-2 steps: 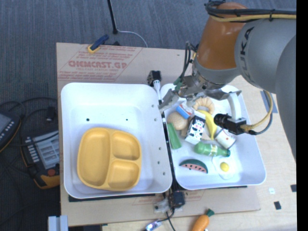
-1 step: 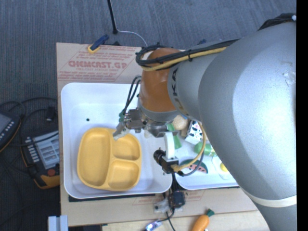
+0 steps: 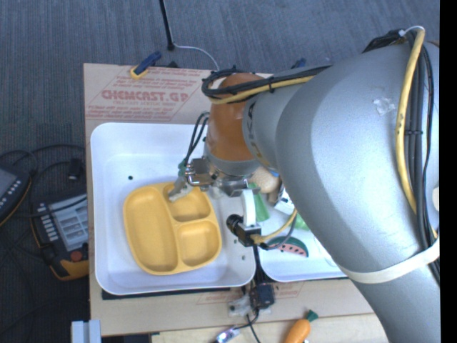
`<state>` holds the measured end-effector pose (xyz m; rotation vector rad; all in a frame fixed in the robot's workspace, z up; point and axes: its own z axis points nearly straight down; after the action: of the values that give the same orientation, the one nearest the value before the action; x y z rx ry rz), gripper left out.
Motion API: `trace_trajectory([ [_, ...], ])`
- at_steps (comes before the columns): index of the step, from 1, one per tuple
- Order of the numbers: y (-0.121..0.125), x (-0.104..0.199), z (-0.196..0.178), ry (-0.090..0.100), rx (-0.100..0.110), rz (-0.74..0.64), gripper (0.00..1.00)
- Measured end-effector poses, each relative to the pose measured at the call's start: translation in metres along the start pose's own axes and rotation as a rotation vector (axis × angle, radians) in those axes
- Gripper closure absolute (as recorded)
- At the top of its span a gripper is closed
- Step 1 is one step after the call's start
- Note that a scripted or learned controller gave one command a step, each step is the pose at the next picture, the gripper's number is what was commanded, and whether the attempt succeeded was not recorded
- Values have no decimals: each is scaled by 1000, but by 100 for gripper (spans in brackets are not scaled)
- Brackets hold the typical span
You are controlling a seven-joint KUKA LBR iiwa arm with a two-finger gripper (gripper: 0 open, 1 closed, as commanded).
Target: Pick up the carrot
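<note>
jaws hidden: whether they are open or closed cannot be told, since the gripper (image 3: pixel 187 179) shows just as a small metal tip poking out from under the wrist, and nothing can be seen held in it. that tip sits over the upper rim of the yellow divided tray (image 3: pixel 171 229), at the tray's small upper right compartment. the tray has three compartments, one long on the left and two small on the right, and lies in the left white bin (image 3: pixel 121 148). the grey arm (image 3: pixel 357 163) reaches in from the right and covers most of the right bin (image 3: pixel 300 266), with its orange band (image 3: pixel 227 123) above the wrist. cables run along the arm and down past the wrist.

the carrot (image 3: pixel 298 329) lies outside both bins, on the bench board (image 3: pixel 143 95) at the bottom edge of the view, below the right bin, well apart from the gripper. its orange body points down left and its green top up right.

in the right bin a watermelon slice (image 3: pixel 293 248) lies near the front wall, and a green item (image 3: pixel 251 204) stands beside the wrist, partly hidden
</note>
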<state>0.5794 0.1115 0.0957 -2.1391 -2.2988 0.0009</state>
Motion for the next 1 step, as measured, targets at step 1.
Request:
trace_trajectory([
  [1,0,-2,-7,-4,4,1,100],
])
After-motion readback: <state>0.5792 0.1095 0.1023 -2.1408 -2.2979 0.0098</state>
